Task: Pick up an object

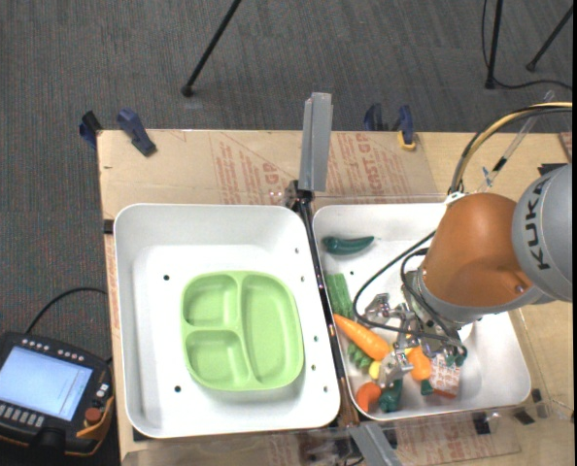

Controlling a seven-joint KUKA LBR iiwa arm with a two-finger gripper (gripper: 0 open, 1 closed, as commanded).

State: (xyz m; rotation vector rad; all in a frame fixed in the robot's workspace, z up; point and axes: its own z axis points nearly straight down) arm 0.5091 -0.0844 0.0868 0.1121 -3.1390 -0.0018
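The right bin point(502, 382) holds several toy foods. A dark green pepper point(349, 245) lies at its far left, with a green cucumber point(339, 289) and an orange carrot point(361, 336) along the left wall. My gripper point(406, 355) is low in the front middle of this bin, under the orange wrist band point(478, 255). It sits right of the carrot's thick end, and a small orange piece point(421, 363) touches its right side. An orange piece point(368, 394), a dark green piece point(390, 397) and a reddish packet point(446, 378) lie just in front of it.
The left bin point(138, 260) holds a light green divided plate point(242, 330). A grey post point(316, 144) stands behind the seam between the bins. Cables loop above the arm at the right. A teach pendant point(41, 386) lies on the floor at lower left.
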